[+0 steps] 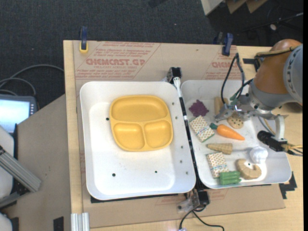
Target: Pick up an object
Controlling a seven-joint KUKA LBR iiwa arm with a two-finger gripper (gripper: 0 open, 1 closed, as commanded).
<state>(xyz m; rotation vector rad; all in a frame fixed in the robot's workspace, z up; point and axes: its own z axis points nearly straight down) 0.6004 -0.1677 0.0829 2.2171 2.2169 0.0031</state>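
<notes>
The loose objects all lie in the right bin (284,176), and nothing can be seen held. Closest to the gripper (230,111) is a round speckled cookie (236,122), just below the tip, its upper edge partly covered by the metal parts. An orange carrot (231,132) lies just beside the cookie, pointing toward the bin's outer side. The gripper's tip is a tangle of grey metal and cables seen from above, so whether it is open or closed cannot be told, nor whether it touches the cookie. To the left of it are a purple crinkled piece (198,108) and a checkered packet (201,128), with a small tan piece (219,104) between the purple piece and the gripper, too small to make out. Nearer the front lie a tan cone-shaped piece (220,147), a second checkered packet (217,164), a green piece (229,178) touching that packet's lower end, a pale ring like a bagel (248,169) and a white lump (258,154) whose shape is unclear. The arm (276,83) is cut off at the right edge and covers the bin's far right corner. The left bin (96,143) holds a yellow divided tray (142,121). Both bins rest on the table (72,105).
</notes>
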